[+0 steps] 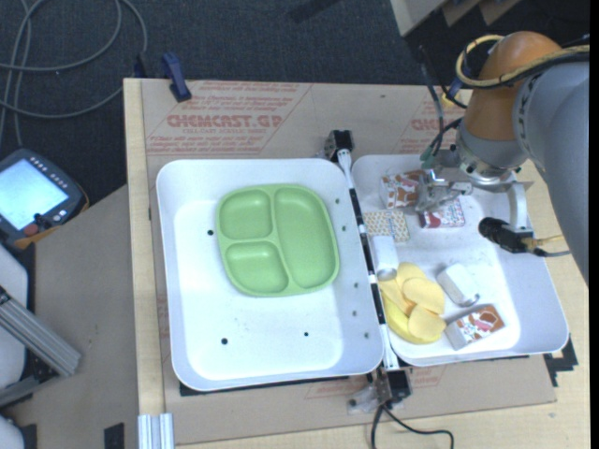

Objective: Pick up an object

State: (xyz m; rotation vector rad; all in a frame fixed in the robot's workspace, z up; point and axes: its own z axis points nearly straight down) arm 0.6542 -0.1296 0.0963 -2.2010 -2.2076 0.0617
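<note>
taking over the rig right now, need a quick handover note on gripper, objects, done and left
Gripper: down in the right bin at its far end, over the small red-and-white packets; I cannot tell how its jaws stand or whether anything is in them.
Objects: right bin holds the red-and-white packets, a patterned packet, a white tube, yellow banana-like pieces, a grey block and a red-and-white carton. Left bin holds a green divided plate.
Done: arm is at the packets.
Left: no lift is visible, so confirm a grasp and raise an object.
</note>
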